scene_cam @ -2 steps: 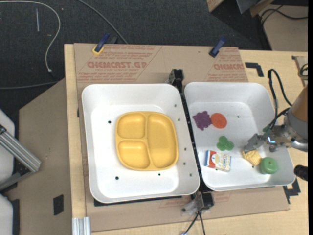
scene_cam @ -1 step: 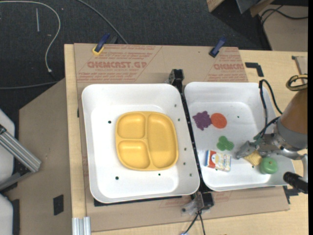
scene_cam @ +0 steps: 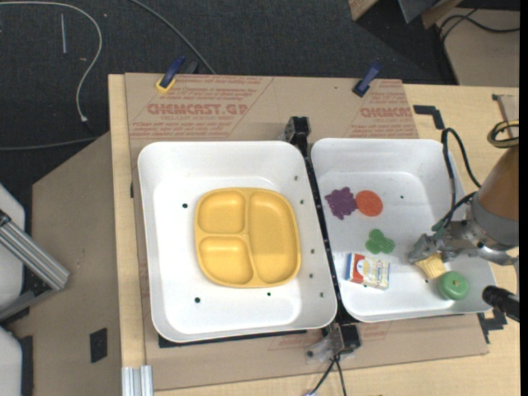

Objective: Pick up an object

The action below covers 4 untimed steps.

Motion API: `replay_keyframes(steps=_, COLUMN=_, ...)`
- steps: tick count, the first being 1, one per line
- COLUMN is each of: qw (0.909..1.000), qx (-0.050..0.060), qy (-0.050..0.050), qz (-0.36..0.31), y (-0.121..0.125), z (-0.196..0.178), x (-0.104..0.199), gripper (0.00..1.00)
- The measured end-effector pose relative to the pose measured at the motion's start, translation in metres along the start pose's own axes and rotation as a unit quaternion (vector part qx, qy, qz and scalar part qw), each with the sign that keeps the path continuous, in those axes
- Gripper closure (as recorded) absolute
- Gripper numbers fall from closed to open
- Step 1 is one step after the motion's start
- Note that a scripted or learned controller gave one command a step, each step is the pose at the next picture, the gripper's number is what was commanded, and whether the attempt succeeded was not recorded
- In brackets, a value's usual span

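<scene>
Two shallow white bins sit side by side on the counter, which is covered beneath them by a brown board printed with red lettering. The left bin holds a yellow divided plate with three compartments, lying flat near its middle. The right bin holds all the small objects. Taking the yellow divided plate as landmark: a purple leaf-shaped piece lies just beyond the plate's far right corner, across the wall between the bins, and an orange round piece touches the purple one on the side away from the plate. A small green piece lies level with the plate's middle, well to its right. A red, white and blue packet lies flat, level with the plate's near edge and nearest of these to it. Farthest from the plate, by the right bin's near right corner, are a pale yellow piece and a green round object with a lighter top, just beside each other. The gripper hangs at the pale yellow piece, the grey and orange arm behind it; whether its fingers are apart or together cannot be told, nor whether anything is clamped.
</scene>
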State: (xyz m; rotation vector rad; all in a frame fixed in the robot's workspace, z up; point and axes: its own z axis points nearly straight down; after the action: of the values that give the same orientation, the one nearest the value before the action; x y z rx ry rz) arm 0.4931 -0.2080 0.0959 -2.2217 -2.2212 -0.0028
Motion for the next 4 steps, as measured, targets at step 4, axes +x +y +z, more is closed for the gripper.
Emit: replay_keyframes(steps=4, qw=1.0000, qx=-0.001, qy=0.001, qz=-0.004, y=0.028, z=-0.114, x=0.071, gripper=1.00)
